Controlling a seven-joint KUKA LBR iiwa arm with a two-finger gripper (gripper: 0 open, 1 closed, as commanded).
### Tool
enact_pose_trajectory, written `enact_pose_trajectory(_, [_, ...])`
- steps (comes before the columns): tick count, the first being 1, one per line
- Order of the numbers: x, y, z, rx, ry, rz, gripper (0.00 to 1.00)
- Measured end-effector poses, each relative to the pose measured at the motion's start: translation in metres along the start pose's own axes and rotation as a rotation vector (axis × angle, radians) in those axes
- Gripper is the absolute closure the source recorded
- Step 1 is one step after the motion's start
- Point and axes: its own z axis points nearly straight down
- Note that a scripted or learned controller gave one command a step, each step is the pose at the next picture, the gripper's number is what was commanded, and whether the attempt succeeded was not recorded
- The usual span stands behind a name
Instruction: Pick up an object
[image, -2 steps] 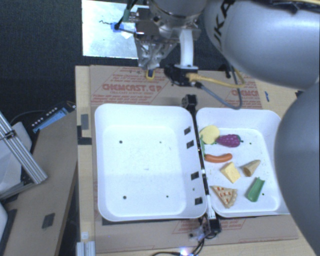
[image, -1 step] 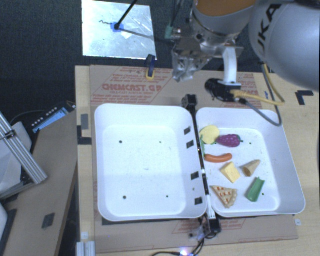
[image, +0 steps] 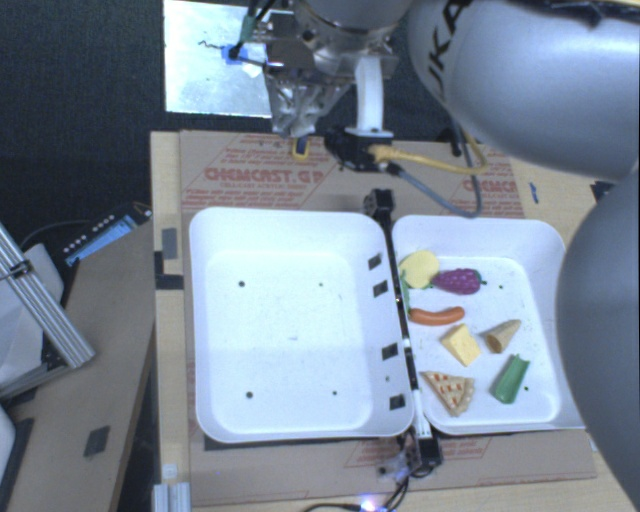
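The right bin (image: 546, 238) holds several toy foods: a yellow lemon-like piece (image: 418, 267), purple grapes (image: 458, 280), an orange sausage (image: 437, 316), a yellow cheese block (image: 462, 345), a tan wedge (image: 502, 334), a green piece (image: 509, 380) and a pizza slice (image: 448, 390). My gripper (image: 297, 122) hangs at the top of the view, over the cardboard behind the left bin's far edge. It is well apart from all of the foods, and nothing shows in it.
The left bin (image: 215, 330) lies beside the right one, with a black clip strip (image: 395, 300) between them. Yellow and grey cables (image: 440, 165) trail behind the bins. The arm's grey bulk covers the upper right. An aluminium rail (image: 45, 310) stands at far left.
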Motion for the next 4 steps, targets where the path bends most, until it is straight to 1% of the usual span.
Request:
enact_pose_trajectory(1, [-0.117, -0.015, 0.018, 0.006, -0.007, 0.020, 1.00])
enact_pose_trajectory(2, [-0.038, 0.006, -0.008, -0.001, -0.001, 0.002, 1.00])
enact_pose_trajectory(3, [-0.004, 0.030, -0.027, -0.001, -0.003, 0.005, 1.00])
enact_pose_trajectory(4, [-0.066, 0.022, -0.016, 0.005, -0.005, 0.014, 1.00])
